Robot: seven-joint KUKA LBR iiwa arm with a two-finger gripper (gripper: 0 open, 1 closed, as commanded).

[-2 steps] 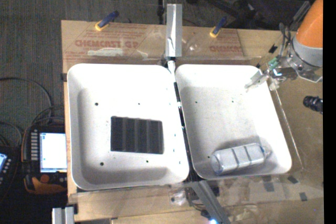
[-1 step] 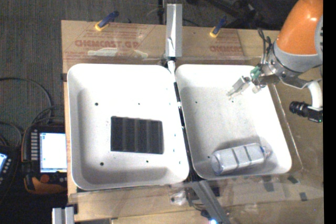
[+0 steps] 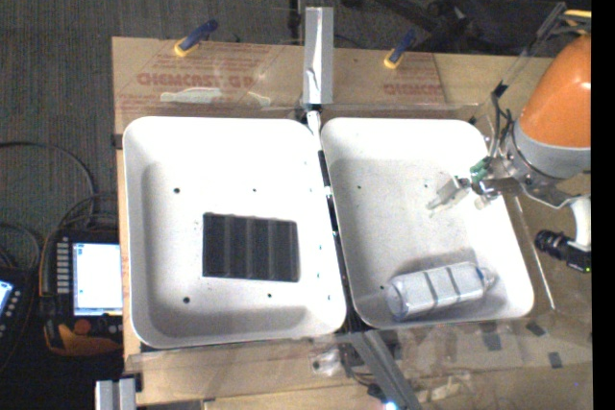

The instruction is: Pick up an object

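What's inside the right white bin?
A grey wrapped pack lies near the right bin's front edge. The tool hangs over the far right side. Whatever might lie under the pack is hidden.

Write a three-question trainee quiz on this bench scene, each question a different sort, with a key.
1. True or false: the dark ridged tray lies in the right bin.
2. Multiple choice: the pale wrapped pack sits in the right bin's
A. far left corner
B. near edge
C. centre
3. Fill in: the claw reaches in over the ____ bin.

Key
1. False; it lies in the left bin.
2. B
3. right; it is apart from the pack, on the bin's far right side, below the arm's orange band.
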